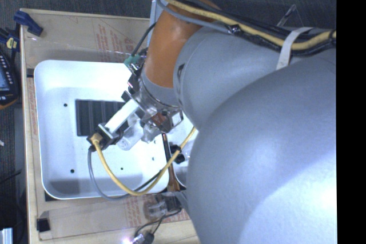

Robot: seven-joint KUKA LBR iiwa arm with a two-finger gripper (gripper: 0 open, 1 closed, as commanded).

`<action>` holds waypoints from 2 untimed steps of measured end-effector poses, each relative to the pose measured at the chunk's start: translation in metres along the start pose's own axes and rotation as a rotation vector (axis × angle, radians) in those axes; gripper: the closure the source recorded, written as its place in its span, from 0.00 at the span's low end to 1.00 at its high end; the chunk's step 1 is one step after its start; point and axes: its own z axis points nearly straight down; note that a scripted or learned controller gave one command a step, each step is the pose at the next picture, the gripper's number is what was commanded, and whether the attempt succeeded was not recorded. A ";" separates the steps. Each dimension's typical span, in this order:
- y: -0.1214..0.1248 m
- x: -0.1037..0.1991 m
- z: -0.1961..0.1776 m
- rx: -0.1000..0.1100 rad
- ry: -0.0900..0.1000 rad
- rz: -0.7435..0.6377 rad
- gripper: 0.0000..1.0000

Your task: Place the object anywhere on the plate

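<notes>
The grey arm reaches in across the bench and covers the greater part of it, including the place of the second bin. The orange band stands above the wrist, and the gripper hangs low over the left bin, near its middle and just beside the right end of a dark ribbed rectangle on the bin floor. Whether the gripper is open or closed cannot be told from this angle, since its housing and a looping yellow cable mask the tip. No item can be made out in its grasp. The position of the object cannot be determined, and it is not clear whether the dark rectangle is the plate. Judged from this posture, the step in hand is either a descent to pick or a descent to place inside the left bin. The next move calls for confirmation of a grasp, then a vertical lift clear of the bin wall before any transfer toward the plate.
</notes>
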 end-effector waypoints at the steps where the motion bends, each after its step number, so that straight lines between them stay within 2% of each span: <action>1: 0.024 0.064 0.033 0.000 0.000 -0.152 1.00; 2: 0.078 0.102 0.075 0.000 0.000 -0.317 1.00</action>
